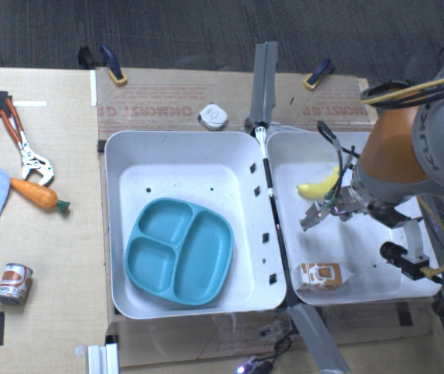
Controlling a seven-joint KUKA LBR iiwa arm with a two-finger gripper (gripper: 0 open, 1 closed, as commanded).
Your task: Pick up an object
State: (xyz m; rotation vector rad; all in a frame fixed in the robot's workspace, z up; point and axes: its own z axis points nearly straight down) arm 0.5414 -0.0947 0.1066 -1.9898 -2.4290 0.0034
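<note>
Banana (319, 185) lies at the right bin's (362, 291) upper left, just beside the gripper (315, 215) (grip state: cannot tell). Centering over its curve before descending looks wise; the carton (320, 276) sits lower.

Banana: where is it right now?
The banana lies in the right bin, upper left part, beside the tool, with the small carton below it.

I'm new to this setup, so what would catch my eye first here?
The blue tray in the left bin stands out most. In the right bin, the arm's gripper sits next to a banana, with a small carton nearer the front. Left of the bins lies a carrot.
</note>
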